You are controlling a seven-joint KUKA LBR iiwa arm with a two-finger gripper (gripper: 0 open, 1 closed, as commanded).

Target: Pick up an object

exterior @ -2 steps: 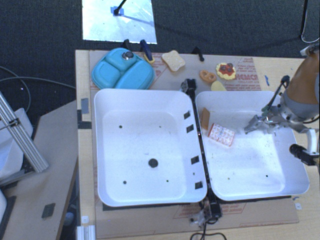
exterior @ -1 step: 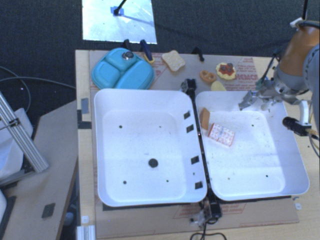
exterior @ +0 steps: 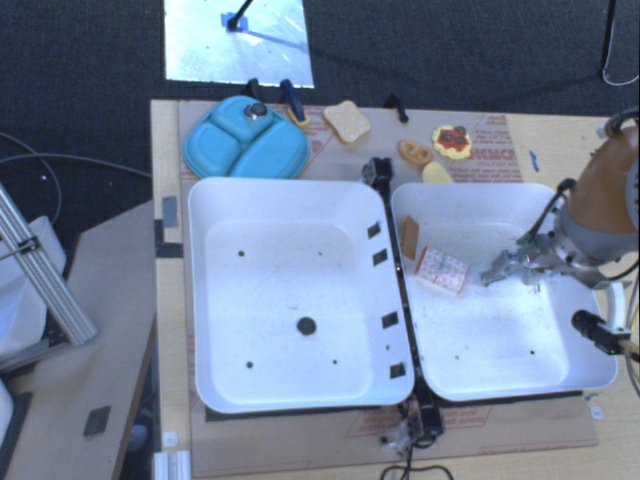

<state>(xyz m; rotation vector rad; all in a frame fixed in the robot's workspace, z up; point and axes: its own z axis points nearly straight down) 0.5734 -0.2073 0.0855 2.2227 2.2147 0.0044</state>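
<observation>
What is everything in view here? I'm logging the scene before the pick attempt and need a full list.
white bins: two, white, side by side on the bench
patterned box: one, white and red, right bin
brown block: one, brown, right bin by the divider
dark disc: one, dark, left bin
divided tray: one, blue, behind left bin
toast slice: one, tan, behind bins
pretzel: one, orange, behind right bin
tart: one, yellow and red, behind right bin
arm: one, grey with orange band
hand: one, grey, over right bin
</observation>
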